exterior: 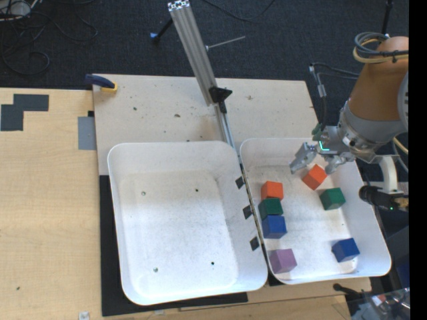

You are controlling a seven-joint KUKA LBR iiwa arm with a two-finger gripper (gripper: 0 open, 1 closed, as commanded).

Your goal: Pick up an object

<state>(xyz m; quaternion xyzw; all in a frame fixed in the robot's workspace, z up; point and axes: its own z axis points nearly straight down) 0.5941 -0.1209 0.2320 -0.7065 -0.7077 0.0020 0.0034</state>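
My gripper [313,165] hangs over the back of the right bin [373,262], its fingers spread apart and open. A red-orange cube [314,177] sits tilted just under and between the fingertips; the left finger stands slightly off it, and I cannot tell if the right one touches. Other blocks in this bin: an orange cube [271,191], a dark green cube [270,207] and a blue cube [273,226] in a column along the left wall, a purple cube [282,260] at the front left, a green cube [331,198] and a blue cube [345,249] on the right.
The left bin [127,179] lies beside the right one, with black clips [247,211] along the shared wall. A slanted aluminium bar [197,52] rises behind the bins. A small blue-and-yellow item [101,82] lies at the bench's back left.
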